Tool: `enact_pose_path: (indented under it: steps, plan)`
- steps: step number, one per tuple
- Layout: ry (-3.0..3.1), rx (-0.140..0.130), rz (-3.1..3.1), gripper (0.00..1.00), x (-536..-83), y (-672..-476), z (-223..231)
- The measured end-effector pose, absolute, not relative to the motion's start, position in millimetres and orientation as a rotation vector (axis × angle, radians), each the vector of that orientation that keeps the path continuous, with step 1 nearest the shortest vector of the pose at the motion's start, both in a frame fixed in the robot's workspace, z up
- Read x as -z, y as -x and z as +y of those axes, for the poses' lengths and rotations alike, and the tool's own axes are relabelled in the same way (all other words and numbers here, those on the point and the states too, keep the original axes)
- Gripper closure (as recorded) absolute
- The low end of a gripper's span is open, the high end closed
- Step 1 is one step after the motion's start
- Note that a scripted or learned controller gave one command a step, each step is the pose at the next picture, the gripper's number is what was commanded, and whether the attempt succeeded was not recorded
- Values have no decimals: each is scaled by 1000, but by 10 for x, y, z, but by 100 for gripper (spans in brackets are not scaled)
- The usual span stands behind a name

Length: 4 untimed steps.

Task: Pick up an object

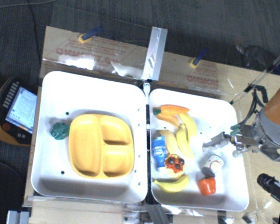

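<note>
Your gripper [229, 140] is hovering over the right bin [232, 197], its grip impossible to judge, beside three bananas [184, 136], one carrot [174, 109] and one bottle [159, 150]; one yellow tray [102, 145] is sitting left.

Two smooth white plastic bins [44, 120], faintly glossy, set on a pale matt wood-look bench [271, 82] above dark, rough-textured carpet [31, 2]. In the left bin, a glossy yellow plastic divided tray [102, 146] beside a dull green, bumpy-surfaced toy [59, 130]; in the right, smooth satin plastic bananas [185, 134], a shiny blue packet [159, 151] and an orange-red piece [207, 185]. Behind the bins, clear, creased plastic sheeting [101, 55] and a brushed metal upright [155, 53]; at right, a bare-metal end effector [225, 142].
</note>
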<state>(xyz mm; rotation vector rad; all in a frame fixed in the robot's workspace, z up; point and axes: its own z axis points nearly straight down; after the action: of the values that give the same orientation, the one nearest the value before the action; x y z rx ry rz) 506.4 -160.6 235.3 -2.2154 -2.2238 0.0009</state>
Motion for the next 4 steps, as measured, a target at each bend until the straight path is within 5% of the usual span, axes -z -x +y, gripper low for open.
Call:
enact_pose_path:
  steps: [1, 2, 3, 4]
  plan:
    - [2101, -1, -2332, 0, -1393, -5068, -1954]
    - [2067, 14, -2392, 0, -1021, -5366, -1250]
    - [1955, 7, -2475, 0, -899, -6012, -1197]
    - [1956, 14, -2475, 100, -1020, -6025, -1190]
